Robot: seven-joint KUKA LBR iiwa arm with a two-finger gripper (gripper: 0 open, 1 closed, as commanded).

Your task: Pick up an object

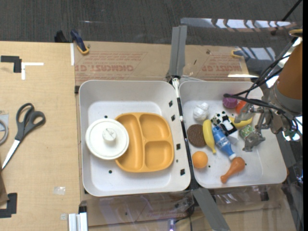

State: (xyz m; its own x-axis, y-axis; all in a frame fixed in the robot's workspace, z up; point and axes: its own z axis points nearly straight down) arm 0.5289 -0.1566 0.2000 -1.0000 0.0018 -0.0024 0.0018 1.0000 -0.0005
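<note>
The right bin (269, 174) holds several toy foods: a yellow banana (208, 135), a brown cookie (196, 134), an orange (199, 159), a blue bottle (223, 141), a chicken drumstick (233, 170), a white garlic bulb (200, 111), a purple piece (230, 101) and a black-and-white toy (223, 121). My gripper (252, 139) hangs low over the right half of this bin, just right of the blue bottle and above the drumstick. A small yellow piece (243, 122) lies beside the gripper body. The wrist hides what lies beneath it.
The left bin (89, 177) carries a yellow divided plate (149, 143) with a white round lid (107, 138) overlapping its left side. Scissors (23, 124) lie on the wooden bench at the left. Cables run near the arm at the right.
</note>
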